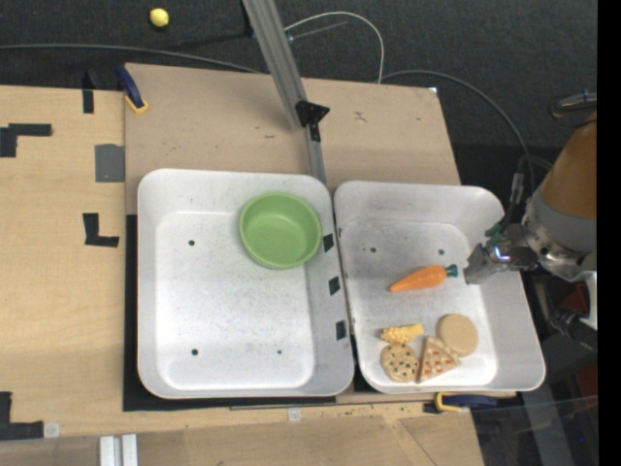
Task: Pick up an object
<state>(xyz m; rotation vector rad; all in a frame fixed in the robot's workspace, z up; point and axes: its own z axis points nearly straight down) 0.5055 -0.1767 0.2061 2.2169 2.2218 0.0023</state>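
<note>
Two shallow white bins here: left bin (165, 289) has one green plastic bowl (280, 229) by its top edge. Right bin (505, 357) has five toy foods: one orange carrot (421, 279) mid-bin, plus corn (402, 334), round cookie (457, 335), chip cookie (398, 362), pizza slice (437, 359) along the bottom edge. Gripper (482, 263) sits beside the carrot's green tip, can't tell its grip.

A robotics lab: 2 white bins (155, 260) on a taped plywood bench (58, 163).

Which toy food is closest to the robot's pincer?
The orange carrot. Its green tip points at the pincer, while the corn, cookie, pizza slice and round biscuit sit lower in the right bin.
</note>
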